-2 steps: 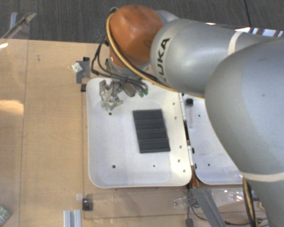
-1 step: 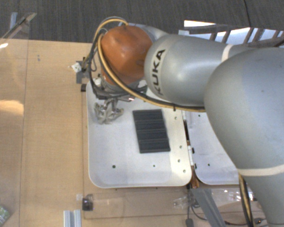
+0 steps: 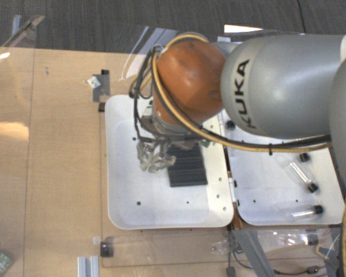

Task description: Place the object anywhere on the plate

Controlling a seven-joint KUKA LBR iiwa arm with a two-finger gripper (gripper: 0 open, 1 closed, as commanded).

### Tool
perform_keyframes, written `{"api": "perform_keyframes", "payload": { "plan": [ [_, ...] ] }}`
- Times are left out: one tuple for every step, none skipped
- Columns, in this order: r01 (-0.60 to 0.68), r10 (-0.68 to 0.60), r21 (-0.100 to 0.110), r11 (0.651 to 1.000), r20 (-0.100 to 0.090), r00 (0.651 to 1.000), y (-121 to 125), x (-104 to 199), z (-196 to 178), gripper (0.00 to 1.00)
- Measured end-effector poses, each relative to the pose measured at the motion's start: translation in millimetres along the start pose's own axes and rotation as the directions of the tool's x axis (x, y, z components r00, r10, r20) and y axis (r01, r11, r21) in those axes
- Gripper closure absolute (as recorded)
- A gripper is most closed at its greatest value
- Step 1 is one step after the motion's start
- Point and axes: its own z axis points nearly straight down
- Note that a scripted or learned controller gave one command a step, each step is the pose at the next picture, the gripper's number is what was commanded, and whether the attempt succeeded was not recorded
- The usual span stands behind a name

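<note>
My gripper [image 3: 154, 156] hangs low at frame centre over the left bin [image 3: 124, 203], beside a dark ribbed slab [image 3: 187, 167], probably the plate. I cannot tell its state. Three tubes [image 3: 304, 178] lie in the right bin [image 3: 265, 203]; target uncertain.

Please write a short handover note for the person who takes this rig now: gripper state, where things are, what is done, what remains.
Gripper: low over the left bin, beside the dark ribbed plate; its state cannot be judged.
Things: the plate lies flat in the left bin. Three clear tubes with black caps lie in the right bin.
Done: no object is seen on the plate.
Left: place one object on the plate.
</note>
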Motion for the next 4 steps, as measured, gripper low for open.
{"api": "perform_keyframes", "payload": {
  "plan": [
    [0.382, -0.382, 0.002, 0.924, 0.001, 0.924, 11, 31, 103, 1.00],
    [0.782, -0.782, 0.017, 0.623, 0.000, 0.624, 19, 82, 103, 1.00],
    [0.905, -0.905, -0.004, 0.425, 0.001, 0.425, 3, 122, 10, 1.00],
    [0.906, -0.906, -0.006, 0.423, 0.004, 0.423, -35, 45, 22, 1.00]
  ]
}}
